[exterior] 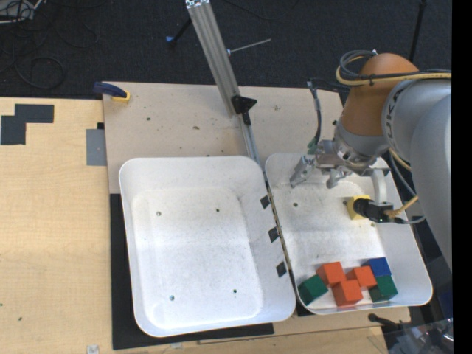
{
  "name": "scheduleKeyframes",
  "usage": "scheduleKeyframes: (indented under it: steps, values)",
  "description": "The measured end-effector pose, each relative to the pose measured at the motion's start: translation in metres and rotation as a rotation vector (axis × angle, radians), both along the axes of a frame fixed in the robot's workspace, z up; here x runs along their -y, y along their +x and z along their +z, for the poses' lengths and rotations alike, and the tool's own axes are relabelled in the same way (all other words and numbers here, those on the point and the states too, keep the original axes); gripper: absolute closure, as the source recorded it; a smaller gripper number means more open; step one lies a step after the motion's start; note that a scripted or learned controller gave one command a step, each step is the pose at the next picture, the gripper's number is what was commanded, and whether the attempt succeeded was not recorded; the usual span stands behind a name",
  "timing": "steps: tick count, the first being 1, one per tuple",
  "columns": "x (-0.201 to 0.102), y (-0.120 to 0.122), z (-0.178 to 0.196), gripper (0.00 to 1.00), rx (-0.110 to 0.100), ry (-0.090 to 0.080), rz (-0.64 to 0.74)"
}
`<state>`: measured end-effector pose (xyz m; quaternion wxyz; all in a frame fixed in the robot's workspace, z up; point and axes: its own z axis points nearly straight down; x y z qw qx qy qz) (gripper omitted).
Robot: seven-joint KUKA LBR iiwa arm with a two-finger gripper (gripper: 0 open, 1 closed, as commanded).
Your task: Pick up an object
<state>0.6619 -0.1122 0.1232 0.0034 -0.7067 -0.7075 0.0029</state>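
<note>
Gripper (318,169) over right bin's (324,227) far end, jaws spread wide, nothing between them; arm (413,124) cut off right, blocks (348,282) near corner.

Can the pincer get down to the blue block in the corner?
Probably yes. The pincer hangs over the bare far end of the right bin, and the blue block lies uncovered, though orange and green blocks crowd it.

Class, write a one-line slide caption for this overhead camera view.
Gripper open above the right bin's far end, with orange, green and blue blocks clustered at its near end.
</note>
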Motion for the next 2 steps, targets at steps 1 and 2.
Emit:
scheduleKeyframes:
  steps: [1,2]
  values:
    - [0.001,0.001,0.014,1.0,0.005,0.0,-0.002]
    - [-0.006,-0.003,0.07,1.0,0.012,0.0,0.0]
